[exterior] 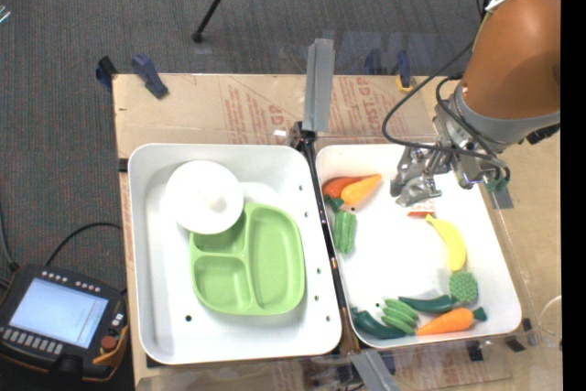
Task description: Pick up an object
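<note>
The end effector (417, 186) hangs over the far part of the right bin (494, 238) with nothing visible in it; whether it is apart or together cannot be told. No object is lifted yet, so the whole pick seems to remain. The carrot (359, 189) lies just to its left, and the banana (449, 241) just below it, toward the near rim.

Bench (211, 110) bears two bins (146, 224) (white, adjoining)

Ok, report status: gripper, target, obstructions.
Gripper above right bin, holding nothing visible. Banana just below it, untouched. Carrot to its left, apart.
</note>
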